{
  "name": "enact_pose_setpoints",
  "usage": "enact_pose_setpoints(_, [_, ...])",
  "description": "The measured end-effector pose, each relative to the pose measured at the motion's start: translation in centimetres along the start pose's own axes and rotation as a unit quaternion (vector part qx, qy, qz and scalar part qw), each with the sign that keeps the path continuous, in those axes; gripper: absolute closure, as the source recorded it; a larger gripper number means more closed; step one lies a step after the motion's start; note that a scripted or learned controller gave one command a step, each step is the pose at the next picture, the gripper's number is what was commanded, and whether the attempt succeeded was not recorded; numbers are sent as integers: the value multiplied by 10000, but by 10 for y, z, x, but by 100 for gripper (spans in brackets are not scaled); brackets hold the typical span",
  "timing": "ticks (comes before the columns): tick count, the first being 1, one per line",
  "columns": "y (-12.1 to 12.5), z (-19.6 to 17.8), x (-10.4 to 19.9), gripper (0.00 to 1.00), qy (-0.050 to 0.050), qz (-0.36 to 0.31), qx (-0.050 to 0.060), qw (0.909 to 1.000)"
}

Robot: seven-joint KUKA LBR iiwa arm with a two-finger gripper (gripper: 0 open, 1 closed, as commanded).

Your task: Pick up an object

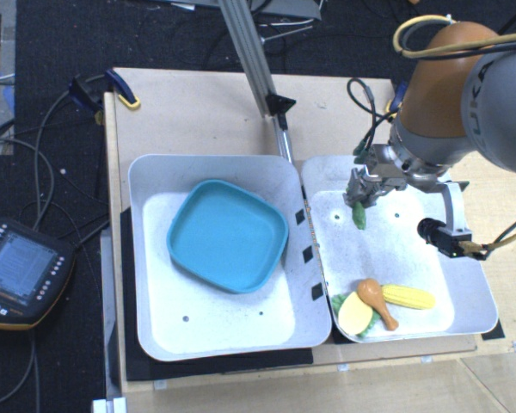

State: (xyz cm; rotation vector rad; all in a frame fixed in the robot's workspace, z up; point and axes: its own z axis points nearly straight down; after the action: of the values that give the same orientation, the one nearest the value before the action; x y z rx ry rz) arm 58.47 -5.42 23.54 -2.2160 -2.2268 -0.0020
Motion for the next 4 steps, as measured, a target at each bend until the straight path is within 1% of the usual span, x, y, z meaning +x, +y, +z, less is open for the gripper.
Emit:
enact_pose_setpoints(1, [22,-7,54,100,2,0,2,10000])
enact_pose_setpoints(2, [52,-6,93,100,-1,5,5,10000])
enact_pose_setpoints(3, [72,-11,144,100,0,2,2,10000])
enact_pose_setpoints(4, [70,-3,147,100,-6,22,7,10000])
